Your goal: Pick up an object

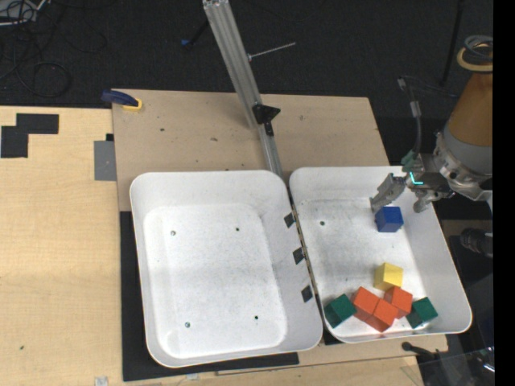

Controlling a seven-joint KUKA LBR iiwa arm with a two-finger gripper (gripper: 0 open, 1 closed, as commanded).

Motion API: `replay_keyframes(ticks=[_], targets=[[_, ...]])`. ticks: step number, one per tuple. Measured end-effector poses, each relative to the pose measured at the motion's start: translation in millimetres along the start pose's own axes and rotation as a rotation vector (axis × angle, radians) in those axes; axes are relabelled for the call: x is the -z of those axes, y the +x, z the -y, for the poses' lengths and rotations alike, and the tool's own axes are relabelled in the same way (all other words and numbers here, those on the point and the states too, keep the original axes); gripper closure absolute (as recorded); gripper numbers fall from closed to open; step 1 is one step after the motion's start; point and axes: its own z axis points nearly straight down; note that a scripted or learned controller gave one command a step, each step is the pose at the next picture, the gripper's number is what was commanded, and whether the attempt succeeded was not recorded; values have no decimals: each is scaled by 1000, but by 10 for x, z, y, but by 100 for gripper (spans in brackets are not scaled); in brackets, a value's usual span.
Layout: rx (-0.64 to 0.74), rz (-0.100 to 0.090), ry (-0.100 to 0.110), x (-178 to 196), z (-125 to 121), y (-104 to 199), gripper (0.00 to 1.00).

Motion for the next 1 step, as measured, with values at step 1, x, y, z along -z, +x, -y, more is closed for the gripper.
replay_keyframes(ticks=[1], targets=[[0,-1,7,-646,6,-22,0]])
